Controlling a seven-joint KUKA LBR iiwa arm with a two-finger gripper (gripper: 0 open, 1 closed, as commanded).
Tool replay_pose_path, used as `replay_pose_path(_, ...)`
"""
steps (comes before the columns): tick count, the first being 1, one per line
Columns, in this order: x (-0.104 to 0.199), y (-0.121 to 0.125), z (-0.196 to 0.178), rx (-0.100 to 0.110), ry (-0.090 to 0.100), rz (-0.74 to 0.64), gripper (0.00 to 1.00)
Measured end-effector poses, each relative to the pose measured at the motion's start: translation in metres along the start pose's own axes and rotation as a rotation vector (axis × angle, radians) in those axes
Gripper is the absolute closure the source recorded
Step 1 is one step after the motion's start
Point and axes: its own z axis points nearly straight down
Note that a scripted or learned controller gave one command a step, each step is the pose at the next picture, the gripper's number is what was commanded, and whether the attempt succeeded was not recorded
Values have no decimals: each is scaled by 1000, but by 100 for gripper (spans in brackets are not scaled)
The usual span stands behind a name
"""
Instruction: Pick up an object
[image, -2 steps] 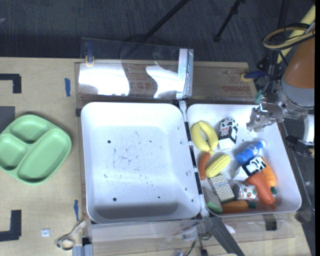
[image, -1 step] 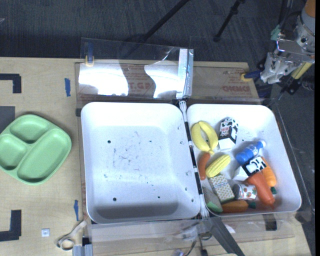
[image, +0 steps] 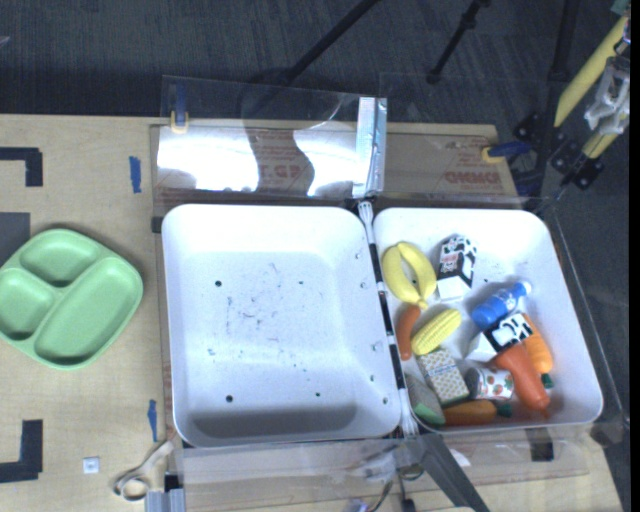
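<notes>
Wooden bench (image: 90, 420), pale, with black corner marks and bits of blue tape on its left side.

Left bin (image: 265, 320): white, shallow, the bigger patch of white from where I stand. Bare floor with faint scuffs and a few dark dots.

Right bin (image: 570, 300): white, set edge to edge with the left one. All the candidates for picking lie here, crowded into its left and lower half.

Green plate (image: 70, 296): three compartments, on the bench well left of the bins.

Clear sheet (image: 270, 140): stands behind the left bin and catches glare.

Contents of the right bin, big to small:
- Carrot (image: 530, 370), orange, tilted, near the right wall, its tip toward the lower edge.
- Banana (image: 408, 272), yellow, curved, near the upper left by the dividing edge.
- Blue bottle (image: 498, 303), lying slantwise, just above the carrot.
- Yellow oval piece (image: 436, 329), just below the banana, overlapping an orange piece (image: 406, 332) on its left.
- Second, thinner orange stick (image: 470, 411) flat along the bottom wall.
- Speckled box (image: 443, 378), below the yellow oval.
- Black-and-white carton (image: 455, 256), right of the banana.
- Small red-and-white can (image: 494, 384), between box and carrot.

Gripper: spread or pressed together, I cannot tell.
</notes>
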Motion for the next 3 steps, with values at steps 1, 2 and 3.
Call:
replay_pose_path(1, 4, 0, -11, -2, -1, -6, 100)
replay_pose_path(2, 7, -1, -22, -4, -2, -11, 100)
replay_pose_path(3, 11, -1, -33, -7, -2, -16, 100)
